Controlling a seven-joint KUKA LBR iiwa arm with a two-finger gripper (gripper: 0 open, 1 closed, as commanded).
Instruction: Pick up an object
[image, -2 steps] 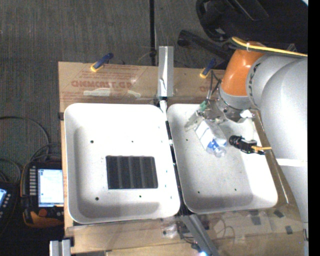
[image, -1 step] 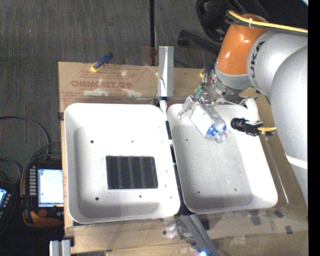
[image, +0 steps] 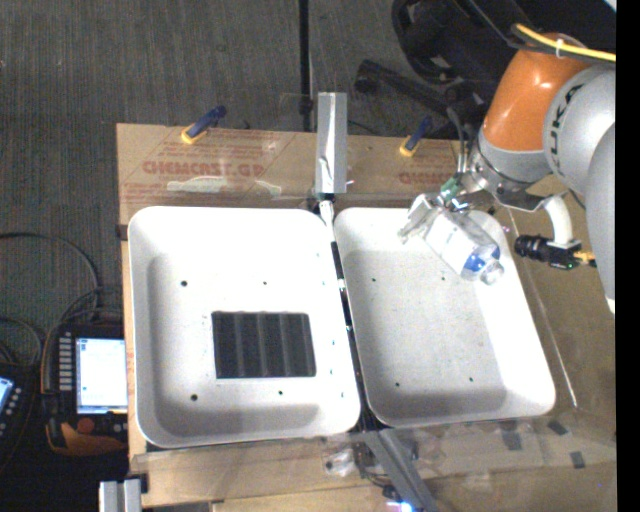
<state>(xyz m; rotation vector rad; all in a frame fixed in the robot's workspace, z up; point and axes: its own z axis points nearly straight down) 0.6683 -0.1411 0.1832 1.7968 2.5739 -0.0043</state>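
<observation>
While the arm (image: 560, 100) hangs over the back right corner of the right bin (image: 450, 395), the gripper (image: 452, 200) looks like it's got a clear plastic bottle (image: 462, 245) with a blue cap. The bottle's upper end sits right at the gripper and the rest dangles down tilted, blue cap end lowest, seemingly off the bin floor. Honestly the fingers blur into the clear plastic, so I can't tell how wide they are or whether they're really clamped on it. My guess is the pick is mostly done, bottle lifted, and what's left is just proving the grip holds.

Room-wise: the bottle is close to the right bin's back rim and its right wall, so swinging that way looks tight. Toward the middle and front of the right bin the floor is plain white, lots of space. The left bin (image: 160, 300) has a dark ribbed tray (image: 263, 344) lying flat near its centre, well apart from the action. The ridge where the two bins meet is the main edge to watch if it crosses over.
</observation>
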